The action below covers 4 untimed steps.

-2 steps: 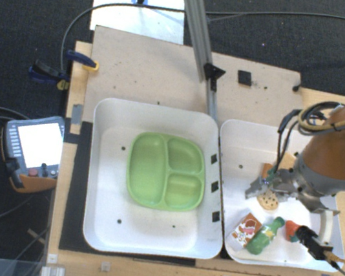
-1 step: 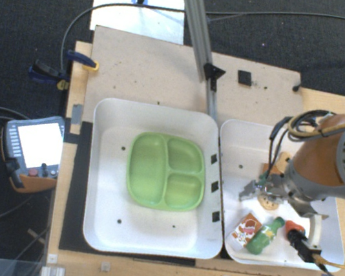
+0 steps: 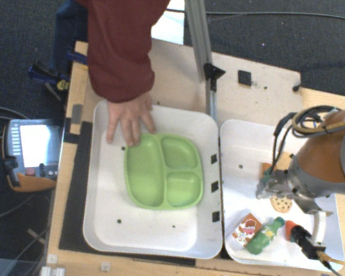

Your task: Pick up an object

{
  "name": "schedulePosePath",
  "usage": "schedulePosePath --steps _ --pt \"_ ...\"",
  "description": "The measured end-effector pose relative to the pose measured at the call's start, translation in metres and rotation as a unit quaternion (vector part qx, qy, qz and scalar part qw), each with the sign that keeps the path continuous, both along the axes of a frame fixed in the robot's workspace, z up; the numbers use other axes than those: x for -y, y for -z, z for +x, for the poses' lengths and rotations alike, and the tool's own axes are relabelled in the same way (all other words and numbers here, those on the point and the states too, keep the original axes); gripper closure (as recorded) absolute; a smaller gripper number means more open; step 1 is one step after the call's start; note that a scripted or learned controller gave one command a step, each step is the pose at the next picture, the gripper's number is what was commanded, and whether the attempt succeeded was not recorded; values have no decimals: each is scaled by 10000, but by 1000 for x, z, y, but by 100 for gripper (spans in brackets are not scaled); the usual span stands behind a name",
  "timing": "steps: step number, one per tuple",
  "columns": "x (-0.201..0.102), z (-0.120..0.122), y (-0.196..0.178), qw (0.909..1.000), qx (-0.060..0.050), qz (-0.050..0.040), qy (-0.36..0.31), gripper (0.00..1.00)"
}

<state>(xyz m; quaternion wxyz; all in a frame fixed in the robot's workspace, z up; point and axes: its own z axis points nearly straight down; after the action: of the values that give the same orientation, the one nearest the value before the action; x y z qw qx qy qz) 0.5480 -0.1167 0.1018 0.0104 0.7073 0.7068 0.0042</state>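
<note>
Hovering low in the right bin (image 3: 243,146), hand (image 3: 273,189) (grip impossible to tell) just above the cookie (image 3: 281,203), needing centring there, clear of bottle (image 3: 263,237) and carton (image 3: 246,230)

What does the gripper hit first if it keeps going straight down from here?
Most likely the cookie lying on the right bin's floor: the gripper hangs right at its edge. Depth is unclear from this slanted view, so it could meet bare floor beside it.

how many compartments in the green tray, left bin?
3. The green tray has one long compartment along its left side, one at upper right and one at lower right. A person's hand touches its upper-left rim, hiding little.
</note>
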Motion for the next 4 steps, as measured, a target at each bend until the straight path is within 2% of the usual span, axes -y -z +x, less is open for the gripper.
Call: schedulePosePath --steps 1,2,4 --pt "9 -1 -47 10000 -84 39 -3 100" --pt "7 11 -101 10000 -69 36 -30 100" --pt "8 13 -184 10000 -85 40 -32 100"
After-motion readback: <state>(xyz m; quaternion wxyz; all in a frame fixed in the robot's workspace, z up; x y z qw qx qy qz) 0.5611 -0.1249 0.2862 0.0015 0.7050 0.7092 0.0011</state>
